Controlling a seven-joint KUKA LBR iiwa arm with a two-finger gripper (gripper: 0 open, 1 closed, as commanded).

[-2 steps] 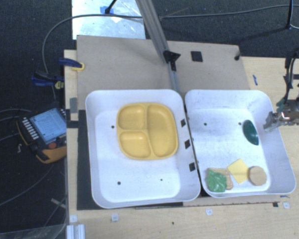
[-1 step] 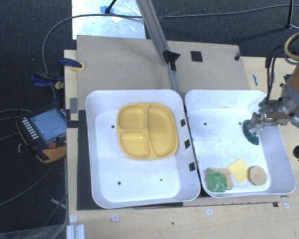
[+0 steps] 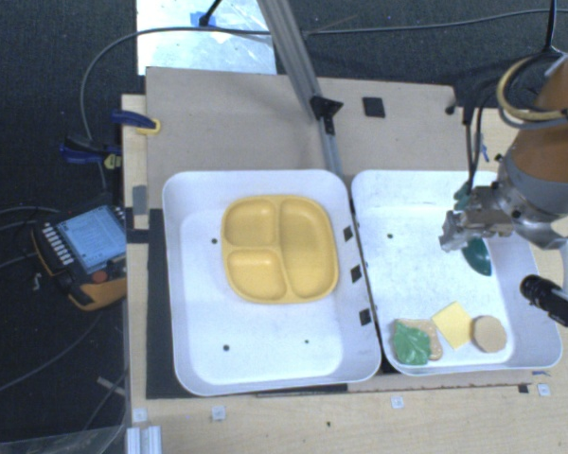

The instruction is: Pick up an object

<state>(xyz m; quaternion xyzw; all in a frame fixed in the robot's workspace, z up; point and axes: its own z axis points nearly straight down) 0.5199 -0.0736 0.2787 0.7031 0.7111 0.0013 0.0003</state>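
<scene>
Sitting well to the gripper's left, a yellow divided plate [image 3: 280,250] occupies the left bin [image 3: 194,348]. Nearer, below and just left of the gripper [image 3: 462,237], a green item [image 3: 412,343], a yellow block [image 3: 452,324] and a tan round piece [image 3: 488,333] lie in the right bin [image 3: 398,253]. A teal object [image 3: 478,255] hangs at the gripper; whether it is gripped cannot be told, so the pick looks unconfirmed.

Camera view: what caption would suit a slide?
Grey arm's gripper above right white bin beside a teal object; yellow divided plate in left white bin.
</scene>
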